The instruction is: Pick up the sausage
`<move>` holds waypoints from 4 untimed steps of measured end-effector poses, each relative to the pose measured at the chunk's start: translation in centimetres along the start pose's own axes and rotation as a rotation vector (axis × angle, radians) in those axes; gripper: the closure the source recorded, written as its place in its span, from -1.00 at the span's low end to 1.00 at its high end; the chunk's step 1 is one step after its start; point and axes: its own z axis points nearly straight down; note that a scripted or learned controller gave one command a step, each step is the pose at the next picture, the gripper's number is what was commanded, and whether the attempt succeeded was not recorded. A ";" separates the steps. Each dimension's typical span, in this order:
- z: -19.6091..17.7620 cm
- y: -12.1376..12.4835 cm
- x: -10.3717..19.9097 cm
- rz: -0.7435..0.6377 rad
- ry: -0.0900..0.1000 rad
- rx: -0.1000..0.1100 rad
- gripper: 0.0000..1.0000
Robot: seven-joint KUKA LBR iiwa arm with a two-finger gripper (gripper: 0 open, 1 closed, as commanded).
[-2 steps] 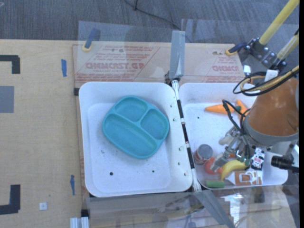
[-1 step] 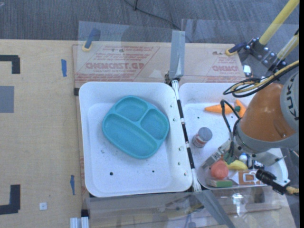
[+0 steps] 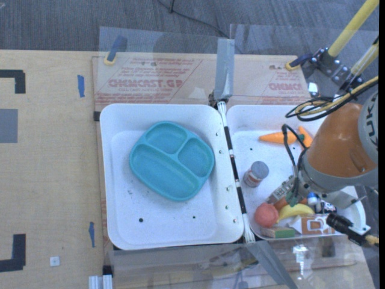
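Sausage pickup seems at the reach: the gripper point(image 3: 287, 192) (grip I cannot tell) sits low in the right bin point(image 3: 271, 114), and must next locate its target.

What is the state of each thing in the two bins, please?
Blue plate: lying flat in the left bin, nothing on it.
Carrot: lying on its side in the right bin.
Small can: tilted, near the divider.
Red fruit: resting at the front wall.
Banana: lying beside the red fruit, partly under the arm.
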 end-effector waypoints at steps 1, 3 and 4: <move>0.7 -0.1 0.1 -0.368 0.001 0.003 1.00; -0.1 -0.2 -0.2 -0.363 -0.003 0.002 1.00; -8.5 2.3 3.6 -0.742 0.013 0.007 1.00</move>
